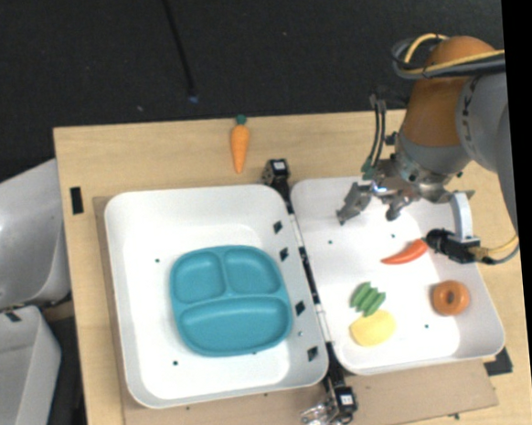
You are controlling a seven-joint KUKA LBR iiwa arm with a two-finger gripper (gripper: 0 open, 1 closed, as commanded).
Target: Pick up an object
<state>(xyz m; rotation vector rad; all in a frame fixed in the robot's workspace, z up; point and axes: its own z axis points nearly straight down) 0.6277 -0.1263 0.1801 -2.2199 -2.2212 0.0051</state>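
Right white bin point(349, 338) | fingers point(373, 203) spread open, holding nothing | red pepper point(404, 254) just below-right, apart

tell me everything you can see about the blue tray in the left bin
The blue tray is a teal, plastic-looking plate with rounded corners, split by raised ridges into three compartments: two smaller ones at the far side and one wide one nearer the camera. It lies flat, slightly rotated, near the middle of the left white bin, resting on the bin floor. Nothing lies in it or touches it.
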